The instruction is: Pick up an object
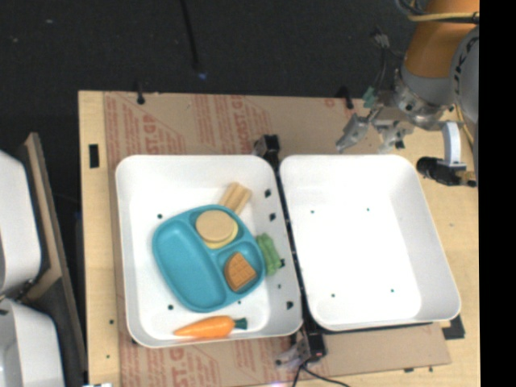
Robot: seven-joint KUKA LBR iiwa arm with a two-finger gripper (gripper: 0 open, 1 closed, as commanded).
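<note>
The left bin (pixel 129 240) holds all the loose things: a blue divided tray (pixel 189 268) lies at a slant across its middle, with a round tan cracker (pixel 218 226) in its upper compartment and a small brown waffle-patterned piece (pixel 240 272) in the lower right compartment, while the large left compartment shows bare blue. A pale wooden block (pixel 236 196) rests just above the tray, touching its upper rim, and a green piece (pixel 268 254) sits wedged between the tray's right edge and the bin wall. An orange toy carrot (pixel 207 326) with a green stem lies flat along the bin's lower edge, apart from the tray and with bare white floor on its left. The right bin (pixel 363 240) sits just beside the left one, their rims meeting along a dark clamp line in the centre of the frame. The pincer (pixel 369 131) hangs at the upper right of the frame, above the far rim of the right bin and over the cardboard-covered desk (pixel 185 123), well apart from every object; whether it is spread or closed I cannot tell. The arm (pixel 439 39) enters from the upper right corner.
</note>
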